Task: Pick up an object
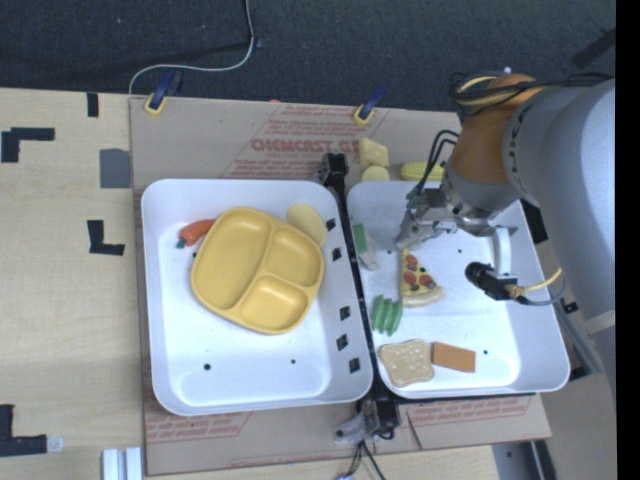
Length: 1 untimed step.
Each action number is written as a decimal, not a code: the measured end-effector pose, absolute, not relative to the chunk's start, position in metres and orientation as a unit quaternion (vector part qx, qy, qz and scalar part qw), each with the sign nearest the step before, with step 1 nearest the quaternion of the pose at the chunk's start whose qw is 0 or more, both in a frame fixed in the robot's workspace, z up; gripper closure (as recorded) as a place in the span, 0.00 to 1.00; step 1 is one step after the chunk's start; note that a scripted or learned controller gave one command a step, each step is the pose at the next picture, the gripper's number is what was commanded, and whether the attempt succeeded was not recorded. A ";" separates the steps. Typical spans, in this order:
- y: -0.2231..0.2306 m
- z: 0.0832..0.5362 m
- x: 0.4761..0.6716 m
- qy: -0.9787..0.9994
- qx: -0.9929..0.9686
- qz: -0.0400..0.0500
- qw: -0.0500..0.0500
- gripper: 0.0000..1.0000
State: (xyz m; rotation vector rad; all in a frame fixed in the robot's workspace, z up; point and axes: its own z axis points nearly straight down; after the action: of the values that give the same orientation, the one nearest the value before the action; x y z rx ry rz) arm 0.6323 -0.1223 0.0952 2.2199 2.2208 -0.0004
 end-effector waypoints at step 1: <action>-0.122 0.095 0.632 0.707 0.707 0.000 0.001 0.00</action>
State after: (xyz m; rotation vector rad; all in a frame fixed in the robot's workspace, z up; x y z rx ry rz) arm 0.6325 -0.1221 0.0954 2.2192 2.2211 0.0005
